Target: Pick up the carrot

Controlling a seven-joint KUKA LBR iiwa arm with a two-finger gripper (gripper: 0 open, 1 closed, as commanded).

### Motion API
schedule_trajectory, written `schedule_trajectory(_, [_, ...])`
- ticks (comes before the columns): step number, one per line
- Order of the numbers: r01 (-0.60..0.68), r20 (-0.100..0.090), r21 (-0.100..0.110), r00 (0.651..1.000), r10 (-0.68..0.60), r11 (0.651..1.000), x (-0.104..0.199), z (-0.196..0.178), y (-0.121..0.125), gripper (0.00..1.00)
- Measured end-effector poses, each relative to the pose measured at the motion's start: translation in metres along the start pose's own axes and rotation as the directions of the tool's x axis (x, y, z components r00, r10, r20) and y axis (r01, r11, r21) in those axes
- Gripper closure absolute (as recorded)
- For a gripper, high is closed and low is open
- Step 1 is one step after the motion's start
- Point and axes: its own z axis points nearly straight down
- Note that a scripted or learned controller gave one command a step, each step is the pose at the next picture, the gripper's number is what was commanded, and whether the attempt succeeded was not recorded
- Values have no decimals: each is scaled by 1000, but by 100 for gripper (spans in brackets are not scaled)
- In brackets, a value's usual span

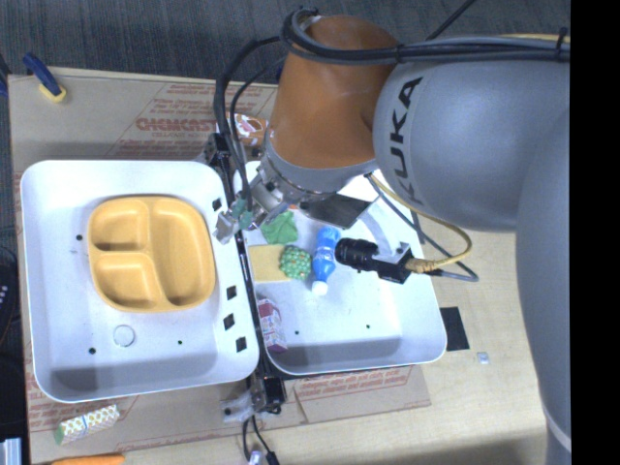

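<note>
My gripper (pixel 240 215) is low over the right bin (pixel 387 335), at its top left corner, close to the divider between the two bins. The big orange-banded wrist (pixel 325 95) above hides most of it. Just right of the gripper lies a green leafy toy (pixel 281 228). Below that is a bumpy green-yellow item (pixel 294 260), beside a blue and white bottle (pixel 325 258). A thin orange shape (pixel 92 459) lies on the bench at the bottom left edge; I cannot tell whether it is the carrot. The arm covers the back part of the right bin.
The left bin (pixel 39 260) holds a yellow divided plate (pixel 150 252). A reddish packet (pixel 267 324) leans at the right bin's left wall. Black cables (pixel 228 114) hang by the wrist. A small wrapped item (pixel 89 420) lies on the cardboard in front of the left bin.
</note>
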Motion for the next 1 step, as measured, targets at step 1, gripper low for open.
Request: schedule_trajectory(1, [-32,-3,3,999,32,999,9,93,-35,100])
